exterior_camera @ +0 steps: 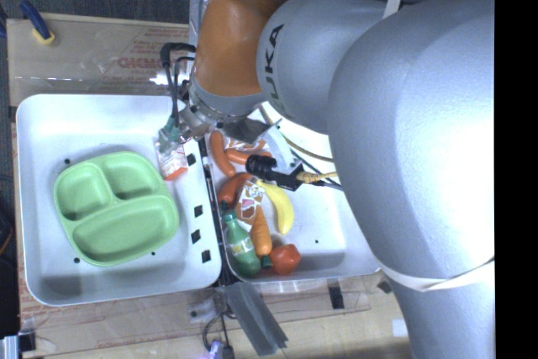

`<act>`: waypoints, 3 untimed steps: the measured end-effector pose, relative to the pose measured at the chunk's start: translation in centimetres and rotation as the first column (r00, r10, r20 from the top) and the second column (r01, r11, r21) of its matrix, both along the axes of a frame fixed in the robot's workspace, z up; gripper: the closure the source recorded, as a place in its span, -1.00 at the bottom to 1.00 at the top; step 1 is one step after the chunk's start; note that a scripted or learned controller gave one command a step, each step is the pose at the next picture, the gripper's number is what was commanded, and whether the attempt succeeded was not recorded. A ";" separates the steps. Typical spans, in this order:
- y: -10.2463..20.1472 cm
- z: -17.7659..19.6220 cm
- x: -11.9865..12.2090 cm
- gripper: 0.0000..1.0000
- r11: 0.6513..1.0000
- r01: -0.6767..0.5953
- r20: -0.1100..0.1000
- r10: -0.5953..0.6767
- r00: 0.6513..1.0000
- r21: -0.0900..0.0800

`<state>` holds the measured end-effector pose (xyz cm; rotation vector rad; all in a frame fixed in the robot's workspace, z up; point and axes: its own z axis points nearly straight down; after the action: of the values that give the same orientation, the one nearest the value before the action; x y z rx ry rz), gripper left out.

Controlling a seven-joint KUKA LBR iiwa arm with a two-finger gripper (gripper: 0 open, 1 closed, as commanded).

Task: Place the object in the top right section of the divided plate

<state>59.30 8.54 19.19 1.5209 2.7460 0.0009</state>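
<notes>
Reaching in from 3 o'clock, the grey KUKA arm (pixel 403 97) with its orange band (pixel 231 42) above the wrist, bulk spread over much of the right bin (pixel 332 244). Down at the wrist's end, the tool (pixel 176 130), hanging over the left bin (pixel 34 181) close to the divider between the two bins.

Directly beneath the tool, a small bottle-like object (pixel 172 157), pale with an orange-red base, tilted, its top up against the tool. Apparently gripped at the top, though the fingers themselves too hidden under the wrist to tell whether clenched or released; a true grasp cannot be confirmed. Lower end of the bottle just off the 2 o'clock edge of the green divided plate (pixel 118 206), seemingly not yet over any compartment.

The plate: flat in the left bin, two small sections toward 12 o'clock, one large section toward 6 o'clock. Nothing visible in any of them. Target likely the small section at 1 o'clock of the plate's centre, nearest the bottle, hence a short carry toward 8 o'clock.

Heaped in the right bin for picking: sausages (pixel 220 154), a banana (pixel 282 206), a carrot (pixel 262 235), a green bottle (pixel 239 244), a tomato (pixel 286 258). Crowded against the divider, probably from repeated sorting.

Main risk by judgement: a loose hold on a tilted bottle, slipping short of the rim.
</notes>
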 end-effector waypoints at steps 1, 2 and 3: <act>2.4 -6.9 -1.2 1.00 0.972 -0.234 -0.005 0.234 0.972 0.001; 2.4 -6.8 -1.1 -1.00 0.972 -0.233 -0.004 0.233 0.972 0.000; 3.8 0.1 4.1 -1.00 0.979 -0.205 0.001 0.205 0.979 0.000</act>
<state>63.43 12.30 19.28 1.2300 2.8874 0.0023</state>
